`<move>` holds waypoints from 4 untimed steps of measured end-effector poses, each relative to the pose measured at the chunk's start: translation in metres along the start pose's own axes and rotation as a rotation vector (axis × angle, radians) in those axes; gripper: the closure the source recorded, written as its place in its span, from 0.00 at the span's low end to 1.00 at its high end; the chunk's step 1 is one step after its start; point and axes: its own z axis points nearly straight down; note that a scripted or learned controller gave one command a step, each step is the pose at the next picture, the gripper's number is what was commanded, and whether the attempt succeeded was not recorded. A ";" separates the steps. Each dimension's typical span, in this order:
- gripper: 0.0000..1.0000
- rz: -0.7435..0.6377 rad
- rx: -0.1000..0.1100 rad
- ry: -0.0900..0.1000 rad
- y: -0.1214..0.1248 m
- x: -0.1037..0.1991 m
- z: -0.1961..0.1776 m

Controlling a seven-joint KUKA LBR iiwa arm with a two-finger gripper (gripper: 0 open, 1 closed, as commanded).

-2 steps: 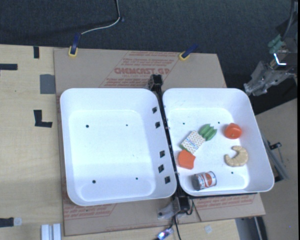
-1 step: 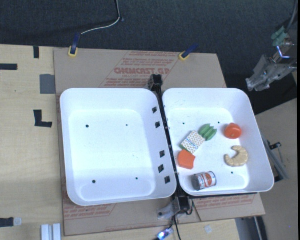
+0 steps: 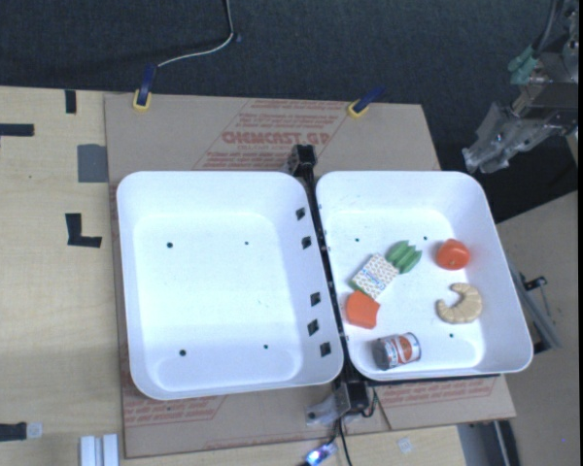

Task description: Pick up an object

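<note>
You are looking down on the wooden bench, which is carrying a brown cardboard sheet under two shallow white plastic bins. The left white bin is holding nothing. The right white bin is holding every candidate: a tan croissant-shaped toy, a small checkered blue-and-white box, a red-and-white can lying on its side, an orange block, a round red-orange ball and a green ridged piece.

The grey hand is hanging up at the right, outside the right bin and beyond its far right corner. You cannot tell whether it is open or closed; it is holding nothing visible. The objects are lying down and to the left of it, the ball nearest.
</note>
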 end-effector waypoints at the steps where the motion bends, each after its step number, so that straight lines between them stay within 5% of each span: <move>1: 1.00 0.000 0.000 0.000 0.008 0.008 0.000; 2: 1.00 0.004 0.001 0.000 -0.007 -0.036 0.000; 4: 1.00 0.000 0.000 0.000 0.010 -0.015 0.000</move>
